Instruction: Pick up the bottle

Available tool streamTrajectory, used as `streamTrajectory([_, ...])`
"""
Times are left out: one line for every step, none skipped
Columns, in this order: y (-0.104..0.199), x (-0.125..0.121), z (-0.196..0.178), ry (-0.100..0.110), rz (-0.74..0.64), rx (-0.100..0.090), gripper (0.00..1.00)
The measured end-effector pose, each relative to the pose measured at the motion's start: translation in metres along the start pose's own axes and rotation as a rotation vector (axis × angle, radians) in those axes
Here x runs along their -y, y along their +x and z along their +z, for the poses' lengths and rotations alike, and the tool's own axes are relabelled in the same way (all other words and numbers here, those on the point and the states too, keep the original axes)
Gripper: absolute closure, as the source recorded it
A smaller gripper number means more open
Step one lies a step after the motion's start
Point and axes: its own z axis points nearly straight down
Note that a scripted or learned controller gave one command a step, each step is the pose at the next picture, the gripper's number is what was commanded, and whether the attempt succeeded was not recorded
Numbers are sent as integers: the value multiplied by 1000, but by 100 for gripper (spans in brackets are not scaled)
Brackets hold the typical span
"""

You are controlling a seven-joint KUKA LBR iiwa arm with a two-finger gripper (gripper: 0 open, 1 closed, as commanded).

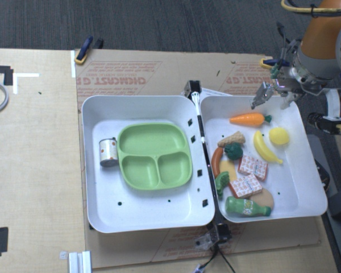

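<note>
Bottle (247, 207) lies flat at right bin's (307, 201) near edge, biscuit boxes (249, 176) and broccoli (222, 182) just beside. My pincer (274, 94) hovers spread, nothing between fingers, over far rim above carrot (249, 119).

Dark grey carpet floor (159, 10) behind; pale wood bench (34, 169) w/ cardboard sheet (142, 75).
</note>
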Motion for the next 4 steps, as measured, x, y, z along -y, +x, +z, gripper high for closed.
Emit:
streamTrajectory([0, 0, -10, -1, -3, 2, 100])
streamTrajectory([28, 44, 15, 0, 85, 0, 100])
streamTrajectory([119, 113, 20, 1, 34, 0, 100])
streamTrajectory([124, 170, -41, 1, -145, 0, 100])
